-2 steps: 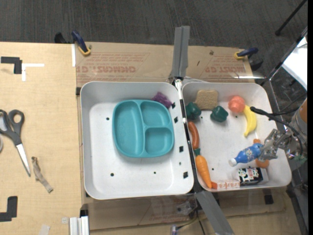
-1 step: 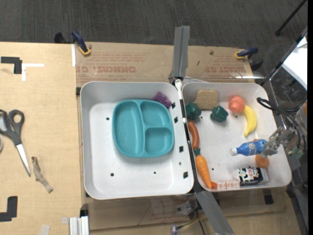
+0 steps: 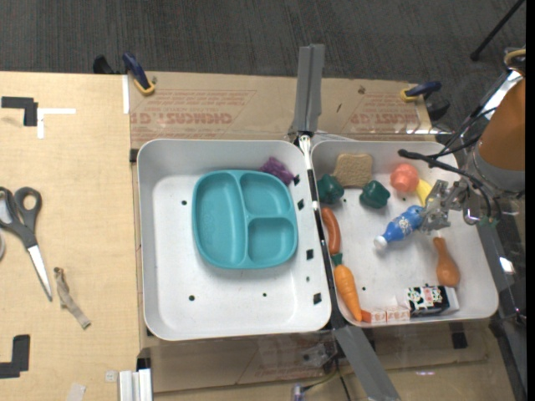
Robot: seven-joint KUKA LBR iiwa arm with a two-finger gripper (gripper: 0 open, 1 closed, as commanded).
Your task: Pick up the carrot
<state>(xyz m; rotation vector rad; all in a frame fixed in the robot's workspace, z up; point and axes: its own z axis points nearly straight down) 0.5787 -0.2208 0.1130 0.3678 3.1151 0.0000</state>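
While the arm (image 3: 501, 140) leans in from the right, its tool (image 3: 440, 211) hangs over the right bin (image 3: 476, 307), just beside the blue-and-white bottle (image 3: 401, 226); whether the tool is apart or together I cannot tell from where I stand. The carrot (image 3: 347, 291) lies well apart from it, down along the left wall of the right bin toward the near corner, its thick end pointing up the bin and its tip toward the front edge. Just above the carrot lies a reddish sausage-like piece (image 3: 332, 230), also along that wall. Farther back in the bin sit two dark green pieces (image 3: 351, 192), a slice of brown bread (image 3: 354, 169) against the back wall, a pink-red round fruit (image 3: 405, 178) and a small yellow thing (image 3: 425, 192) just beside it. A brown drumstick-shaped item (image 3: 445, 261) lies under the tool's side of the bin, and a small black-and-white carton (image 3: 428, 300) rests near the front right corner. The left bin (image 3: 159, 224) holds a teal divided plate (image 3: 209, 215) with a purple item (image 3: 278, 170) at its far corner. Scissors (image 3: 23, 228) lie on the table (image 3: 67, 307) far to the left.
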